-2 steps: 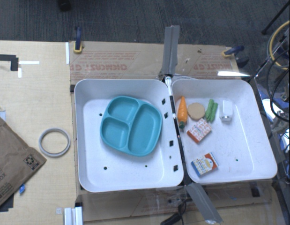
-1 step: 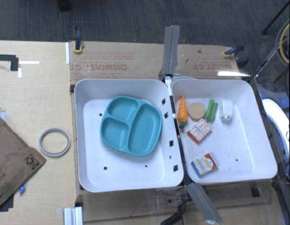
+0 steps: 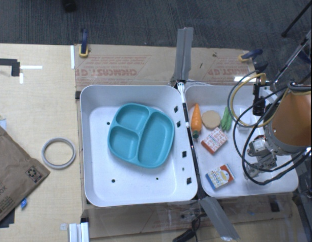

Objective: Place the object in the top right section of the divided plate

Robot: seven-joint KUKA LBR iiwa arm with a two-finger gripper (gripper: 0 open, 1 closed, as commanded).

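Observation:
A blue divided plate (image 3: 141, 134) with three sections lies empty in the left bin (image 3: 95, 180). The right bin (image 3: 282, 185) holds a toy carrot (image 3: 196, 118), a beige round disc (image 3: 211, 119), a green piece (image 3: 226, 119), a red and white box (image 3: 214, 140) and a small colourful carton (image 3: 219, 176). My gripper (image 3: 258, 155) hangs over the right part of the right bin, to the right of the box and carton, wrapped in looping cables. Nothing shows in its grasp.
A roll of tape (image 3: 58, 152) and a brown cardboard box (image 3: 9, 178) lie on the bench left of the bins. A grey divider post (image 3: 184, 54) stands behind the bins, with blue clamps (image 3: 83, 42) on the cardboard backing.

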